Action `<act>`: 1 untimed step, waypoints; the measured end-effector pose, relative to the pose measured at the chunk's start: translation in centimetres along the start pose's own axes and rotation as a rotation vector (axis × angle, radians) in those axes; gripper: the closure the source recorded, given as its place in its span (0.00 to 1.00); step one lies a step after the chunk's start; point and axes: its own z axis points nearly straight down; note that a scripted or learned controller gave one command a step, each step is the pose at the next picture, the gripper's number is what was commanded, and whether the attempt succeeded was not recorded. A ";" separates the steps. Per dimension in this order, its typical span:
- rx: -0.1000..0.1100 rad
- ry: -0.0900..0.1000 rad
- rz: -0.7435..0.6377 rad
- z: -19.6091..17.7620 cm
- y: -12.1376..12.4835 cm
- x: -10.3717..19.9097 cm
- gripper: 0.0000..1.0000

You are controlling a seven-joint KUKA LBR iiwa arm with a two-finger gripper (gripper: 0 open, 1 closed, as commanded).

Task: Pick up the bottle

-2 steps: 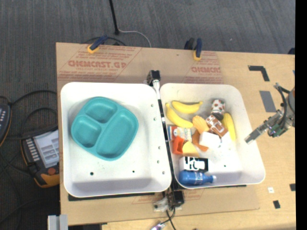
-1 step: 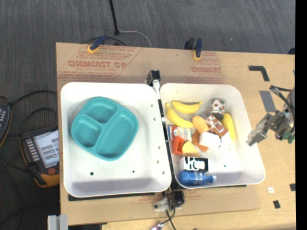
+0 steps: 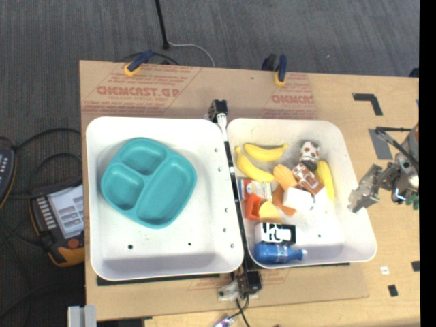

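Note:
The bottle [image 3: 278,253] is blue with a white label and lies on its side at the front edge of the right bin [image 3: 354,234], cap end pointing right. My gripper [image 3: 365,193] hangs at the far right, just outside that bin's right wall, over the bench. Its two grey fingers [image 3: 357,197] stand open with nothing between them. The gripper is well to the right of the bottle and farther back than it.
The right bin also holds two bananas [image 3: 259,154], an orange piece [image 3: 283,177], a white block [image 3: 297,200], a red-and-white box [image 3: 255,206] and a black-and-white card [image 3: 279,233]. A teal divided plate [image 3: 148,181] lies in the left bin [image 3: 109,251].

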 end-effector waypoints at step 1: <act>0.000 0.000 -0.332 1.0 0.0 0.0 1.00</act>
